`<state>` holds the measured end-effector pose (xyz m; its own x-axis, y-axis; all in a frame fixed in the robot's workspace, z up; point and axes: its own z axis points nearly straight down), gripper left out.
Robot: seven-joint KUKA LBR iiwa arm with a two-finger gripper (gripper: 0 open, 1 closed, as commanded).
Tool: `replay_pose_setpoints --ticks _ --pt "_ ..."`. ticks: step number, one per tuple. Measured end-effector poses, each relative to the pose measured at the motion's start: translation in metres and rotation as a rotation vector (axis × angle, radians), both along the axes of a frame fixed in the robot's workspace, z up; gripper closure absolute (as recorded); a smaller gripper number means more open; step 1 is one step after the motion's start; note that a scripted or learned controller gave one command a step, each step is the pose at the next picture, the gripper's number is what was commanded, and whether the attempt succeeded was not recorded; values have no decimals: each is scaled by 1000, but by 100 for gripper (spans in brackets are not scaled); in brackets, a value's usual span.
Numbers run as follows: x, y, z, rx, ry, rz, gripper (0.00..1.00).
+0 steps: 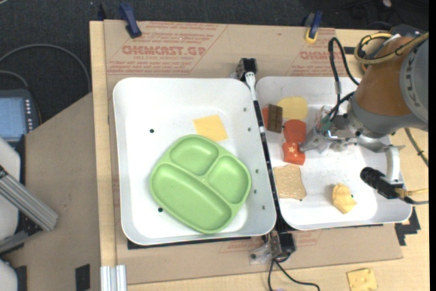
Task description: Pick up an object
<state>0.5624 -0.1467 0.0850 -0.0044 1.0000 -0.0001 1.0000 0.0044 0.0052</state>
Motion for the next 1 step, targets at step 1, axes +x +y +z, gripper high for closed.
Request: replay_pose_setpoints --ticks 1 --pt "71 25 38 -1 -4 1 0"
